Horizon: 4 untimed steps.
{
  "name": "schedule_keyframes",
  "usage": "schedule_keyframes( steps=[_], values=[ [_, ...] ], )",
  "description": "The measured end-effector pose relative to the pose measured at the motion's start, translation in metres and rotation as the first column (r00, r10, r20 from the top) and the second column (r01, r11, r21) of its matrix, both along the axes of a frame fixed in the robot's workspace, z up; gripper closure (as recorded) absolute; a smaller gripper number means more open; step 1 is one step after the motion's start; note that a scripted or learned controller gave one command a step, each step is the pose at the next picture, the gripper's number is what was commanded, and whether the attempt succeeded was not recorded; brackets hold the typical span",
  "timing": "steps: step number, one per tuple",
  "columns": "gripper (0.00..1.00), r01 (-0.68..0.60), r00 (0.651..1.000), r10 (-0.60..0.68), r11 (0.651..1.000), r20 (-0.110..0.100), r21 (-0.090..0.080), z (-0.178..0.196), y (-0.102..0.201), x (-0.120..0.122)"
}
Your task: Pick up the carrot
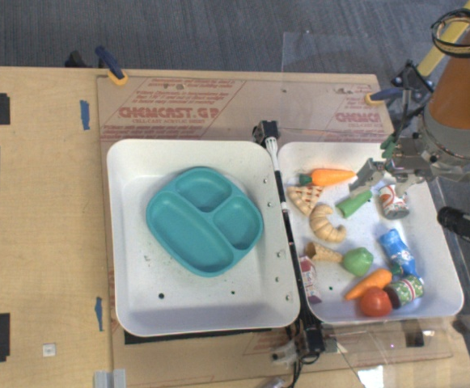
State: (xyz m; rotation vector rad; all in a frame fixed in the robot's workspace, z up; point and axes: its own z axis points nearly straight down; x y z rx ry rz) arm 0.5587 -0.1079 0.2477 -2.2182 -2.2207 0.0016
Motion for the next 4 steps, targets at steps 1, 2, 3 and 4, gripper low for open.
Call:
schedule_keyframes(
  steps=[1,2,3,4],
  values=[
    [0.00,-0.017,1.000,0.017,1.000,-0.005,0.000,-0.097,0.014,0.065],
    [0.00,0.052,0.999,-0.052,0.999,0.001,-0.002,-0.151,0.006,0.103],
    [0.00,0.337,0.941,-0.337,0.941,0.006,0.001,-0.159,-0.010,0.068],
    [1.00,0.336,0.942,-0.336,0.942,0.008,-0.001,-0.147,-0.011,0.069]
  ],
)
